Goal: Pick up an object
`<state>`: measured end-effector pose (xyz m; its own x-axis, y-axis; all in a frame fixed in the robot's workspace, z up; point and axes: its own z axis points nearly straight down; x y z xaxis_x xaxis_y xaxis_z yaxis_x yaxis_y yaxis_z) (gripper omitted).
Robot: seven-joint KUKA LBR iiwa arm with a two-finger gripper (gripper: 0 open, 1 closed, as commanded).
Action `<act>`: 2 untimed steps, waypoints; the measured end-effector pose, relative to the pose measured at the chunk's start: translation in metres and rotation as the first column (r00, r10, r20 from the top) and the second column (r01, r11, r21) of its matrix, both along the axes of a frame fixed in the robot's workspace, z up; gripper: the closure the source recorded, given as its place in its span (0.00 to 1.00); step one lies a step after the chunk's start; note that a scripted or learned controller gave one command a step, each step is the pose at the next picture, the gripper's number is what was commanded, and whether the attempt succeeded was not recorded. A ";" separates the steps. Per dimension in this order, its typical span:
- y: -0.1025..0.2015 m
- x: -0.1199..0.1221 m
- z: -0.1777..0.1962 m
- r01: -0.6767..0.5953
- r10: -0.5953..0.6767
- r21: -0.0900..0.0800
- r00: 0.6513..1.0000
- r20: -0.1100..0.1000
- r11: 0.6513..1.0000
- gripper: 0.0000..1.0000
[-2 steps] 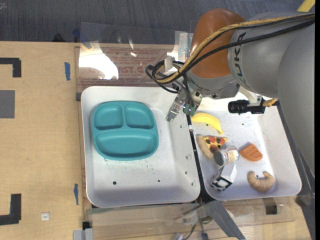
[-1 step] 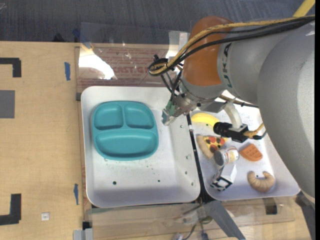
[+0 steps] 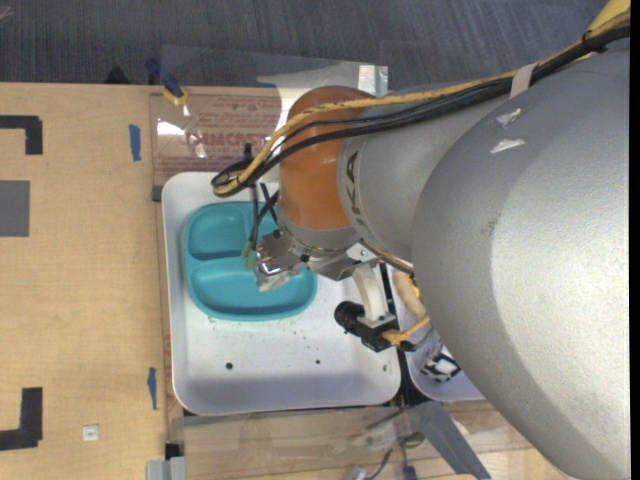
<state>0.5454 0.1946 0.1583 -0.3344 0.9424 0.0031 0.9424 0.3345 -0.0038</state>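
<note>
Glossy teal plastic dish (image 3: 232,268) in a smooth white plastic bin (image 3: 300,373); matt cardboard (image 3: 80,268) beside.

Evenly and fairly brightly lit from overhead, without harsh contrast. Soft sheen across the big grey arm (image 3: 520,248), close to the lens and slightly out of focus. Glare on the clear plastic sheet (image 3: 220,118) at the far side. Mild reflections on the white bin (image 3: 200,368) floor; faint, diffuse shadow beneath the arm. Light graininess overall, tabletop (image 3: 80,268) reasonably sharp.
</note>
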 end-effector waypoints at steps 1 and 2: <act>-0.005 -0.029 0.010 0.326 -0.326 -0.003 0.945 0.001 0.945 1.00; 0.007 -0.067 0.026 0.580 -0.580 -0.004 0.814 0.001 0.814 1.00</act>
<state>0.4783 0.2015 0.1843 0.2745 0.9616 -0.0012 0.9616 -0.2745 -0.0044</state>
